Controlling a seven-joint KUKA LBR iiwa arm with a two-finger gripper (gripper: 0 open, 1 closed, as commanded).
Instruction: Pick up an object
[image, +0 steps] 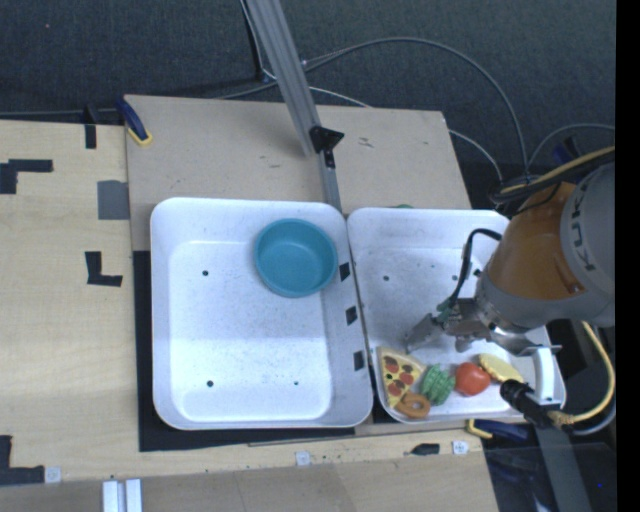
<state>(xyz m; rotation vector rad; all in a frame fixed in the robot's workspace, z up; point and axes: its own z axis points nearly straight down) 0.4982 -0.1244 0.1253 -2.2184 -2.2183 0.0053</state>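
The tool (432, 333) is hanging over the right bin (400, 240) with its fingers spread wide, and nothing is sitting between them. The landmark here is the toy pizza slice (399, 374), which is lying at the near edge of that bin. The tool is hovering just above and to the right of the pizza slice. A green toy vegetable (436, 382) is touching the pizza slice on its right, then a red tomato (472, 378), then a yellow banana (500, 367). A blue bowl (295, 257) is sitting well apart from the pizza slice, up in the left bin (190, 330)
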